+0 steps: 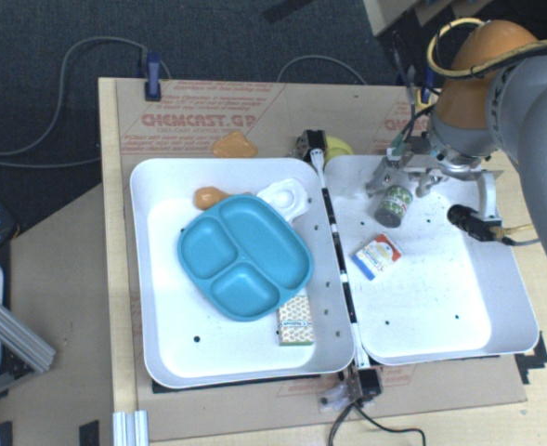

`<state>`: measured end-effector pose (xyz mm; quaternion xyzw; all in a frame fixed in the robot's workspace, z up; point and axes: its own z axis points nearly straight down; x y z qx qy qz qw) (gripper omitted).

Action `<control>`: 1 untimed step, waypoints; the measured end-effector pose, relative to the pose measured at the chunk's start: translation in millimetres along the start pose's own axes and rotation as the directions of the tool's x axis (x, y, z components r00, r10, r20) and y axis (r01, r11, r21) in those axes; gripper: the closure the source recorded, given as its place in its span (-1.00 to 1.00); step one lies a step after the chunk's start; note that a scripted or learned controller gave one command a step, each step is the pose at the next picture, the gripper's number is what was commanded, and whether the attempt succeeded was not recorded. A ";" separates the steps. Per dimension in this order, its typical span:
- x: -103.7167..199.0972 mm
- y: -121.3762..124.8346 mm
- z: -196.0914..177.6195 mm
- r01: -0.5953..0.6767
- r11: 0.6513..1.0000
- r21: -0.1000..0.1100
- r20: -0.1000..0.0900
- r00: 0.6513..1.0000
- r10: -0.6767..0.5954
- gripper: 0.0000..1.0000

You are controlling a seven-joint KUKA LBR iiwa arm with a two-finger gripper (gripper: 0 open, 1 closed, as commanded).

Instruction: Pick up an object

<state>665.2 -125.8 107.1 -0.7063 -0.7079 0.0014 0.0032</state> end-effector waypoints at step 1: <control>13.7 -16.6 24.3 0.000 1.000 -0.001 0.001 1.000 0.000 -1.00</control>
